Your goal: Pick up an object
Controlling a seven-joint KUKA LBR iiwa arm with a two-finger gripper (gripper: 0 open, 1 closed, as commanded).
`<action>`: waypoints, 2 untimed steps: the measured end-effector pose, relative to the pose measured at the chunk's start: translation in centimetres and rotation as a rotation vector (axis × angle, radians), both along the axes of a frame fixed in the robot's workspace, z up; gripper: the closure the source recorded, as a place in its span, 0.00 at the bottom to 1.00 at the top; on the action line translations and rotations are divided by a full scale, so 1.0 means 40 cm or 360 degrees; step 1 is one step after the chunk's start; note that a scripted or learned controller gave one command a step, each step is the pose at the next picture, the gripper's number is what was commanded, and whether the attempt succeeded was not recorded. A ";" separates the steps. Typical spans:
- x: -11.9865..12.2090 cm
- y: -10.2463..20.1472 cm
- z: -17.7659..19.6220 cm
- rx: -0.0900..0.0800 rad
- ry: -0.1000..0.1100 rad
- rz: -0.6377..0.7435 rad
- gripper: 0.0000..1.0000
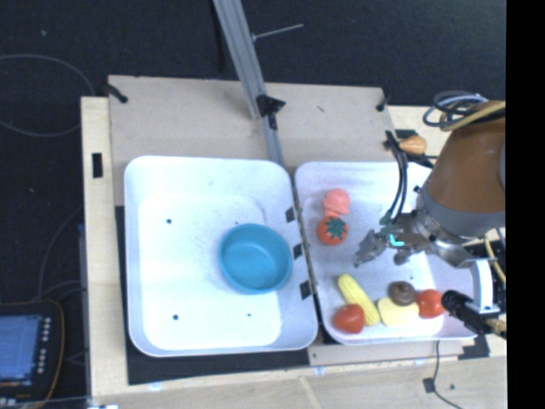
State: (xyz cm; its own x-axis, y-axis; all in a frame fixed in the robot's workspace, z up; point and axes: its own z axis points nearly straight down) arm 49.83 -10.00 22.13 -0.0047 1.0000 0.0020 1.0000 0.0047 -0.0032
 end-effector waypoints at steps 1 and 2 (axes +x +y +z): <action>0.002 0.000 0.003 0.0000 -0.0005 0.0000 0.00; -0.003 -0.006 -0.161 -0.0004 0.0009 -0.0007 0.00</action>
State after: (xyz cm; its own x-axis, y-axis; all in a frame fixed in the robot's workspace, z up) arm 49.70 -10.22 15.68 -0.0006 1.0000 -0.0004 1.0000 0.0006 -0.0088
